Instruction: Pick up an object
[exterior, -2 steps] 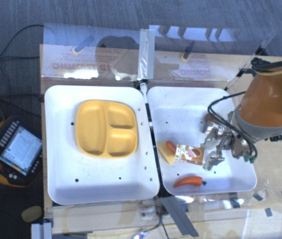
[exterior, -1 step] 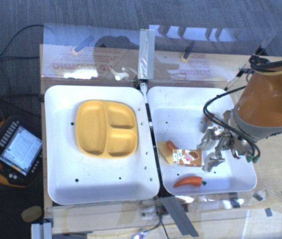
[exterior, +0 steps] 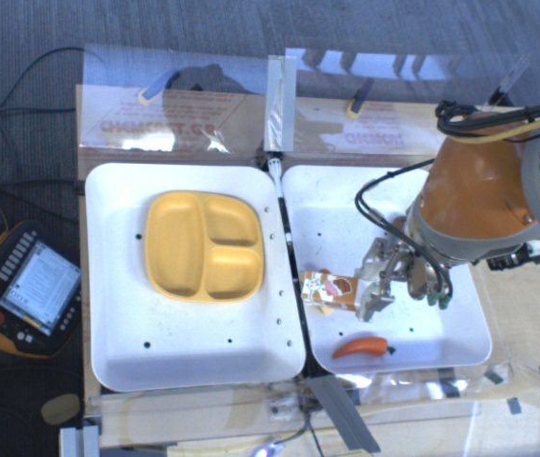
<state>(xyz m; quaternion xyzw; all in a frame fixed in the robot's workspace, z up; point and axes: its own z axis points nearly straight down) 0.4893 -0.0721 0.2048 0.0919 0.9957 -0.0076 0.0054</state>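
In the right bin lie a small printed snack packet and, nearer the front wall, an orange-red carrot-shaped toy. My gripper hangs low over the bin, just right of the packet, its metal fingers close to or touching the packet's right end. The orange wrist band sits above and to the right, hiding part of the bin floor. I cannot tell whether anything lies between the fingers.
The left bin holds a yellow three-compartment plate. A raised divider separates the two bins. Black cables loop from the wrist over the right bin. A handheld pendant lies off the bench at left.
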